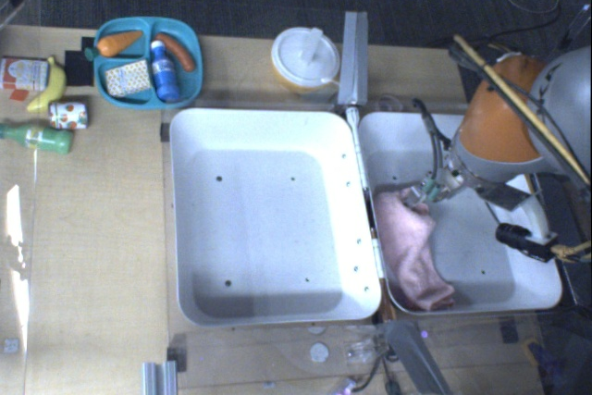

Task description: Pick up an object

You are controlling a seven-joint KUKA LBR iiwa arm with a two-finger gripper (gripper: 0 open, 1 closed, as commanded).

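No lettering, number or brand can be read anywhere in the view. The small red-and-white carton [23, 74] at the desk's far left edge carries printing, but it is too blurred to make out. The little can [68, 115] beside it shows only coloured spots on white, no legible words. The blue bottle [165, 72] in the divided blue tray [190, 46] has a pale band that may be a label, yet nothing on it is readable.
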